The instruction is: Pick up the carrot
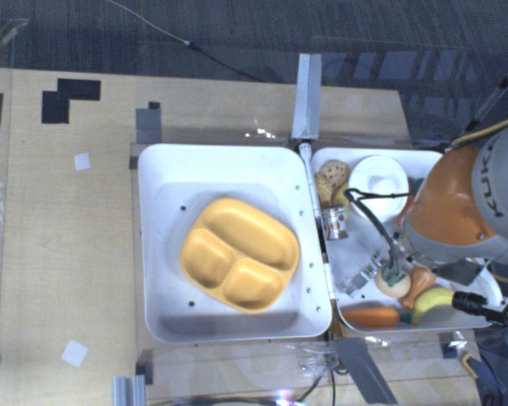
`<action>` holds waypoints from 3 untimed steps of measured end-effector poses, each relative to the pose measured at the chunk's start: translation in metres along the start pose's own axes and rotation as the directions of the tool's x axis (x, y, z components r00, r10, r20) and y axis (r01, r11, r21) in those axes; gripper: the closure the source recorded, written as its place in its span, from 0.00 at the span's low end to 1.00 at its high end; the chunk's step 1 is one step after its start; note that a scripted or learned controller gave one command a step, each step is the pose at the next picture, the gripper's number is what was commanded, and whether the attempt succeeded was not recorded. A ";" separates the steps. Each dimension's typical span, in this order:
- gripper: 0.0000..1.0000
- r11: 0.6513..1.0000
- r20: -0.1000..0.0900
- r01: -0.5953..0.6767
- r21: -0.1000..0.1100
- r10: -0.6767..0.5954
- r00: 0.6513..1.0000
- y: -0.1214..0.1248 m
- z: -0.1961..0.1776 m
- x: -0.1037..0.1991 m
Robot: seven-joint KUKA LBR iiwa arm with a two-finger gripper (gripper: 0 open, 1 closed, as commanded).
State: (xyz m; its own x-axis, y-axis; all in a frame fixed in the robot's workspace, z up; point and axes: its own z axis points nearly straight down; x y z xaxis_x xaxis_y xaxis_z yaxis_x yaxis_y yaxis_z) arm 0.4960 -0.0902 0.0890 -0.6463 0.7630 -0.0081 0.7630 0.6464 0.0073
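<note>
While the claw (381,269) hangs low in the right bin (356,227), I cannot tell its state; the carrot (372,316) lies along that bin's near wall, beside a banana (432,301); a yellow tray (240,253) fills the left bin (161,227).

The right bin (356,307) is crowded. The carrot (371,316) lies along its near wall, hemmed on the right by a banana (432,301), with a pale round item (393,284) just behind it. The arm's orange band (444,205) overhangs the bin's right half, and the end effector (381,269) sits low above the carrot. A cookie (332,176), a small can (334,221) and a white bowl (379,178) fill the far part. The left bin (157,227) has open floor around a yellow divided tray (240,252); the table (59,260) to its left is bare.
</note>
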 end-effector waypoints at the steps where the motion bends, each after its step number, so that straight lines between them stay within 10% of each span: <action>1: 0.00 1.000 0.000 0.000 0.000 0.000 1.000 0.000 0.000 0.000; 3: 0.00 1.000 0.000 0.000 0.000 0.000 1.000 0.000 0.000 0.000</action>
State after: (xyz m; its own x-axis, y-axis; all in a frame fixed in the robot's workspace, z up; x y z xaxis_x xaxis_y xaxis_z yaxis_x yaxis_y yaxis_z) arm 0.4961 -0.0901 0.0890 -0.6463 0.7630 -0.0083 0.7630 0.6464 0.0074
